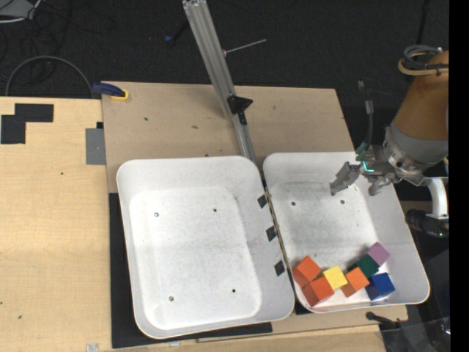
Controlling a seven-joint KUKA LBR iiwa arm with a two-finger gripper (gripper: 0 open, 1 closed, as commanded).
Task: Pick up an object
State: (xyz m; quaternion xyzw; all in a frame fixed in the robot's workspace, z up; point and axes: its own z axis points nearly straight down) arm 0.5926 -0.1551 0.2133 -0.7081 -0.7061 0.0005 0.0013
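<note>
Two white bins sat on the worktop (183, 123). Blocks (341, 277) clustered at the right bin's (322, 174) near edge; the end effector (359, 178), spread wide and holding nothing, hovered near its far-right corner.

Tool (360, 180) over right bin (344, 218), open, colored blocks (343, 276) at bin's near edge

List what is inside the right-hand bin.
The right bin holds a cluster of blocks in its near corner: two orange-red blocks, a yellow block, an orange block, a green block, a purple block and a blue block. Anything beneath them is hidden.
</note>
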